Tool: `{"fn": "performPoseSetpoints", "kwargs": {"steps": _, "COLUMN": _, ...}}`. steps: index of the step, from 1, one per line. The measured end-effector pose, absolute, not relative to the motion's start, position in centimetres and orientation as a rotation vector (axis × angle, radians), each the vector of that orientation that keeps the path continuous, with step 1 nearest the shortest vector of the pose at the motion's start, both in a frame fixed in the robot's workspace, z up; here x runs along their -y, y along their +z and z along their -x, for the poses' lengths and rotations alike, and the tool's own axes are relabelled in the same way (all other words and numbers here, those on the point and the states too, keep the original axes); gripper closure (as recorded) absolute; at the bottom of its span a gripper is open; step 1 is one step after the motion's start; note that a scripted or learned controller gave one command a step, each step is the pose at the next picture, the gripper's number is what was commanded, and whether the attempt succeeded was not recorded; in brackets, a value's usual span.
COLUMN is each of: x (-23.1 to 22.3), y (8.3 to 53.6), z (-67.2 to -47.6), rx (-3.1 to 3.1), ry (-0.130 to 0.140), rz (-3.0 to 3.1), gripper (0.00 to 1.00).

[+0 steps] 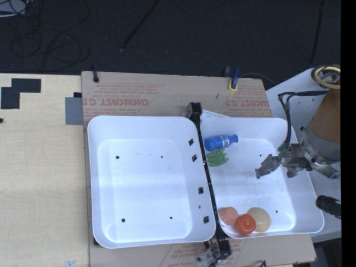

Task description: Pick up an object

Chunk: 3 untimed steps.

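Gripper (268,166) sits over the right-hand white plastic bin (281,128), near its right wall, about mid-height. Can't tell its state from this angle; nothing visibly held.

Nearest candidate looks like the small blue plastic bottle with white cap (220,142), lying on its side by the bin's left wall toward the far edge. Long axis runs roughly left-right, cap end toward the gripper. It lies left of the gripper and slightly farther back, well apart. Green crumpled leafy piece (217,158) sits just beside it, nearer edge side.

Front-left corner of the same bin holds a cluster: pink soft lump (227,215), red round ball (245,224), beige round ball (260,218), touching. Left-hand white bin (144,128) adjoins.
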<state>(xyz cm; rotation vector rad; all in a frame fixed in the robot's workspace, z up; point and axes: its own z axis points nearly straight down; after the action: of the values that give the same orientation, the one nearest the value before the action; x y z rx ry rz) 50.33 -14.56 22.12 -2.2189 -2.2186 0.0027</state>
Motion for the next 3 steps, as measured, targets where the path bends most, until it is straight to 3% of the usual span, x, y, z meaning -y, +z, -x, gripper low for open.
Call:
{"fn": "performPoseSetpoints", "kwargs": {"steps": 1, "x": 17.63, "y": 8.11, "z": -57.35, "rx": 2.225, "ry": 0.003, "rz": 2.219, "gripper": 0.00}}
{"fn": "performPoseSetpoints", "kwargs": {"steps": 3, "x": 17.64, "y": 8.74, "z": -57.19, "rx": 2.219, "ry": 0.002, "rz": 2.221, "gripper": 0.00}}
